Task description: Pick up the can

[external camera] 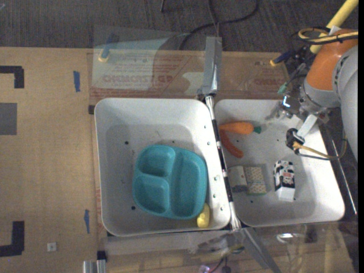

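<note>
Camera view, what I see from my station:
Table (45, 152): one, brown, carrying two white bins side by side.
Left bin (114, 118): one teal plate (170, 181) with three compartments; one yellow item (203, 216) touching the plate's lower right edge.
Right bin (324, 203): one carrot (239, 128), one red-orange piece (232, 145) just below it, two patterned pads (248, 178) side by side.
Can: I cannot name it with certainty. My best match is one white container (284, 180) with black and red print, low in the right bin, right of the pads.
Pincer (291, 111): one, over the right bin's upper right part, well apart from that container.
Pincer state: I cannot tell.
</note>
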You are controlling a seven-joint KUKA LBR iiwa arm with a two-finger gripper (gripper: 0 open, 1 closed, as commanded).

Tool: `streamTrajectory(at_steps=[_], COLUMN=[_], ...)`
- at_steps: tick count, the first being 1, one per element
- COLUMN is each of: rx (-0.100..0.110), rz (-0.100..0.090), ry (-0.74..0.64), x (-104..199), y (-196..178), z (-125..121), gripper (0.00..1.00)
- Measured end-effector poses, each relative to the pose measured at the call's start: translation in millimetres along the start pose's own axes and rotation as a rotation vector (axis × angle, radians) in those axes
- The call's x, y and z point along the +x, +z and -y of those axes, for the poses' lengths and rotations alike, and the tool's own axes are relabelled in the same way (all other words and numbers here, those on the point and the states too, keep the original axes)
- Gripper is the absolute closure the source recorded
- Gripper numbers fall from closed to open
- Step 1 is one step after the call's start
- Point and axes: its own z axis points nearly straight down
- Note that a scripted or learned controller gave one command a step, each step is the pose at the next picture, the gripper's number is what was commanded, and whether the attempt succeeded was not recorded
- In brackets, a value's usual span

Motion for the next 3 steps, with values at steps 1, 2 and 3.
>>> streamTrajectory(at_steps=[1, 2, 3], rx=[-0.007, -0.006, -0.005], rz=[0.004, 0.004, 0.005], ry=[-0.002, -0.122, -0.331], x=[0.1, -25.7, -38.5], y=[-12.1, -1.0, -171.6], z=[-1.6, 18.7, 71.4], gripper=[1.0, 1.0, 1.0])
